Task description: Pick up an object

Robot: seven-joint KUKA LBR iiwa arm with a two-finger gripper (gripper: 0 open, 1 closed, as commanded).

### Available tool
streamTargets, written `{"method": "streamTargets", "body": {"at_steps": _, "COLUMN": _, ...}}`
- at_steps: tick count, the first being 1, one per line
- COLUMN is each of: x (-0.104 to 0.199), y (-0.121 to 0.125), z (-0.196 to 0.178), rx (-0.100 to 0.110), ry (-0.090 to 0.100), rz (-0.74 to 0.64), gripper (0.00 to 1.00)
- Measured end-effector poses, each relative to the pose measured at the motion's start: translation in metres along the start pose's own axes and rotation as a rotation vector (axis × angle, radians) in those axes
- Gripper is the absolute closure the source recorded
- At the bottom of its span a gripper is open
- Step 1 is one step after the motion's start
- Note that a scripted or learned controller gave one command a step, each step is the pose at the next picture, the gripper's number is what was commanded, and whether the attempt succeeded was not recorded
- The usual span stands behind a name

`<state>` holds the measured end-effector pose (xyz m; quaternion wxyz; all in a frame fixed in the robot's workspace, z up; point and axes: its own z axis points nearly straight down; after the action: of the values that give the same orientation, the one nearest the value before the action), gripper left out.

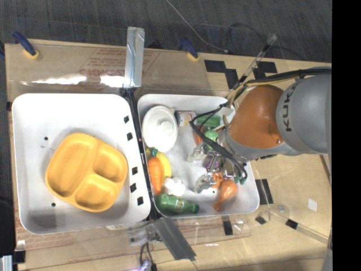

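The right bin (245,199) holds a white bowl (159,127), a carrot (155,175), a yellow piece (165,164) beside it, a small white object (174,186), a green bottle (176,205) lying along the front wall, and an orange toy (227,191). The grey arm with its orange band (255,123) reaches in from the right. My gripper (198,169) hangs low over the middle of this bin, open, with its two metal fingertips (196,153) spread over bare bin floor. Nothing sits between them. The orange toy lies just right of the nearer fingertip.
The left bin (28,112) holds a yellow divided plate (86,171). A green item (211,133) and a small box (185,118) sit at the back of the right bin, partly under cables. A taped divider (134,55) stands between the bins.
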<state>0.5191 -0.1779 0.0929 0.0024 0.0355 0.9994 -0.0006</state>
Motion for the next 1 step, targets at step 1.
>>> {"method": "streamTargets", "body": {"at_steps": 1, "x": -0.0888, "y": -0.0228, "z": -0.0007, "rx": 0.000, "ry": 0.000, "rz": 0.026, "gripper": 0.00}}
